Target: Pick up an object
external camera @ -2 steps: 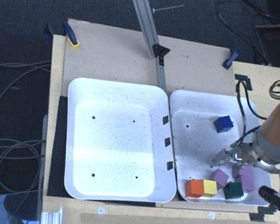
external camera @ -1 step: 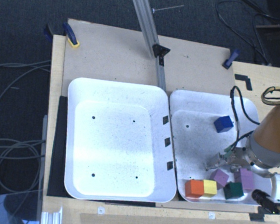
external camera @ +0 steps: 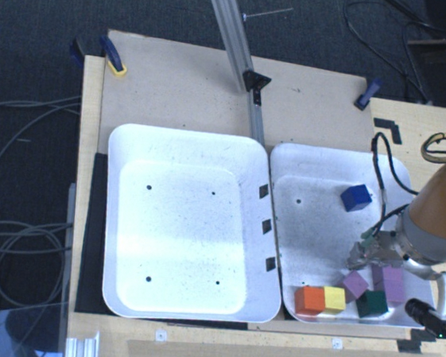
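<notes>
The right bin (external camera: pixel 306 223) holds several small blocks. A blue cube (external camera: pixel 356 197) lies alone near its far side. Along the near edge sit an orange block (external camera: pixel 311 299), a yellow block (external camera: pixel 335 298), a purple block (external camera: pixel 356 282), a dark green block (external camera: pixel 371 304) and a lilac block (external camera: pixel 393 282). My gripper (external camera: pixel 367 257) hangs low over the bin's right part, just above and beyond the purple block. The arm's grey and orange wrist (external camera: pixel 438 218) covers the bin's right rim.
The left bin (external camera: pixel 182 225) stands beside the right one, joined by black clips. A slanted metal rail (external camera: pixel 238 43) crosses the board behind the bins. Black cables (external camera: pixel 381 164) loop near the arm. Blue clamps (external camera: pixel 113 55) hold the board's far corners.
</notes>
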